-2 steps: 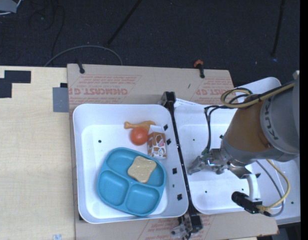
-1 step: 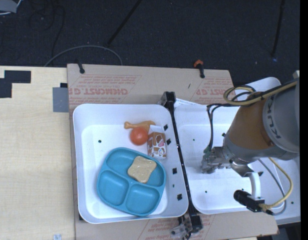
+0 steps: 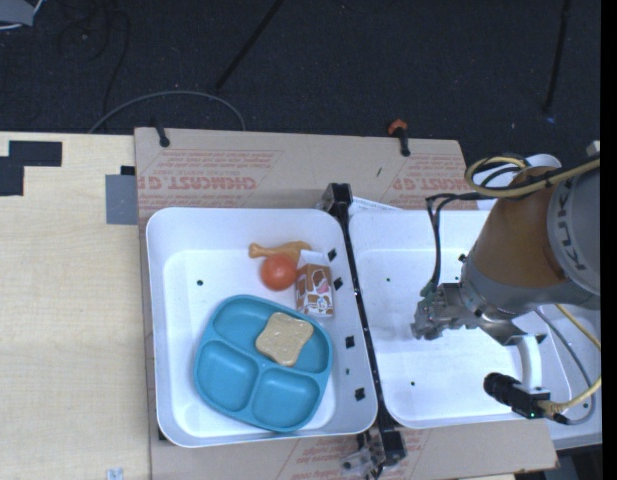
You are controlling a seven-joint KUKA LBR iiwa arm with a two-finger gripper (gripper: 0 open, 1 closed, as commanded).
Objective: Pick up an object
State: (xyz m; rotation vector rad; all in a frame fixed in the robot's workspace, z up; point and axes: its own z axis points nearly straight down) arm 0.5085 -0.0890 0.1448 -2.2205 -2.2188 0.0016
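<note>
In the left bin [image 3: 178, 268] lies a blue divided plate [image 3: 238, 378] with a tan slice of toast [image 3: 284, 339] on it. Behind the plate sit a red tomato [image 3: 279, 272], an orange drumstick-shaped piece [image 3: 278, 249] and a small brown-and-white carton [image 3: 314, 291]. My gripper [image 3: 430, 324] hangs low over the floor of the right bin [image 3: 408, 388], near its middle, well to the right of all these objects. Nothing shows between its fingers.
A black divider clamp [image 3: 340, 203] runs between the two bins. Cardboard [image 3: 288, 168] lies under and behind the bins, and a pale wooden bench [image 3: 58, 318] stretches to the left. The arm's orange band [image 3: 523, 238] covers the right bin's far right side.
</note>
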